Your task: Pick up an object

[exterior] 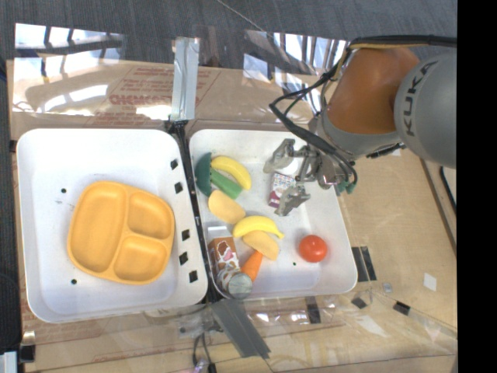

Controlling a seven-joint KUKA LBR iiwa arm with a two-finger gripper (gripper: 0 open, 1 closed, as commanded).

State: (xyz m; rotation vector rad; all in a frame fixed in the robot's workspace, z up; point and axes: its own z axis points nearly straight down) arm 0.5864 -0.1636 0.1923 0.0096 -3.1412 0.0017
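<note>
A small packet (280, 190), white with a red-purple print, stands between the two fingers of the hand (288, 179) in the upper middle of the right bin (342, 243). One finger is above it and one is below it, so the hand is clamped on the packet, or at least closed around it. I cannot tell if the packet is already off the bin floor or if it rests there; it looks low, close to the floor. So I judge the grasp is made, but the lift is not yet shown, and this lift is what is left of the task. The other things lie loose in the same bin and none touches the hand: a banana (233, 170) over a green piece (217, 181) to the left of the packet, a yellow piece (225, 206) below them, a second banana (258, 226) just under the packet, a carrot (251, 265) and a brown can (224, 256) near the front wall, and a tomato (313, 248) apart at the right. The left bin (39, 162) holds a yellow tray (120, 231) with three compartments. The grey arm (419, 99) comes in from the right, over the bench (396, 231).
</note>
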